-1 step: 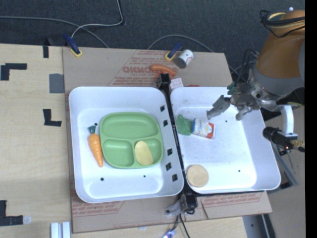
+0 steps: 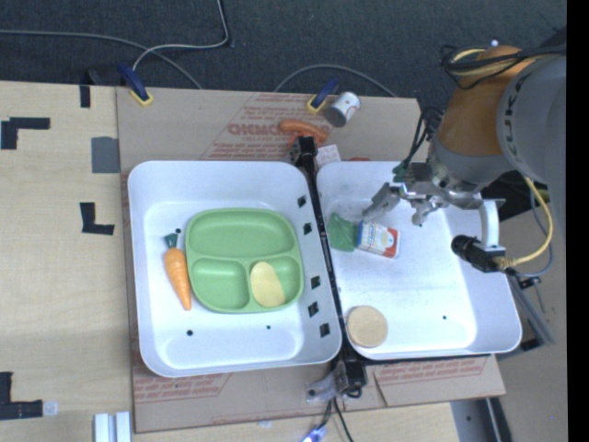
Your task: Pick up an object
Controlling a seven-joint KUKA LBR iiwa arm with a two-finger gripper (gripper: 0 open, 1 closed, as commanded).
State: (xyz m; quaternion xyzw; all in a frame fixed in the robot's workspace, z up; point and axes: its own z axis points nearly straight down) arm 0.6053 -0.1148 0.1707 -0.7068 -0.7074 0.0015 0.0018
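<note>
Arm (image 2: 502, 109): grey with an orange band, entering from the right of the frame, wrist above the upper part of the right bin.
Tool (image 2: 402, 203): over the upper middle of the right bin, two fingers spread apart, nothing between them; one finger (image 2: 378, 202) slanting down-left, the other (image 2: 425, 210) shorter and to its right.
Right bin (image 2: 479, 325): shallow, white, right of centre in the frame, touching the left bin along a dark seam.
Small carton (image 2: 378, 238): white and red, lying flat in the right bin just below the left finger, apart from it as far as can be told.
Green item (image 2: 342, 232): beside the carton on its left, against the bin's left wall; kind unclear.
Round tan disc (image 2: 366, 325): lower left corner of the right bin, well apart from the tool.
Left bin (image 2: 156, 191): white, centre-left of the frame.
Green tray (image 2: 241, 238): three compartments, middle of the left bin.
Yellow piece (image 2: 268, 284): in the tray's lower right compartment.
Carrot (image 2: 178, 275): orange, lying lengthwise just left of the tray, green top toward the upper frame.
Worktop (image 2: 55, 274): pale wood with black marks at the left; brown cardboard under both bins.
Clutter above bins: orange piece (image 2: 303, 128) and a small grey cylinder (image 2: 341, 109) on the cardboard, upper centre.
</note>
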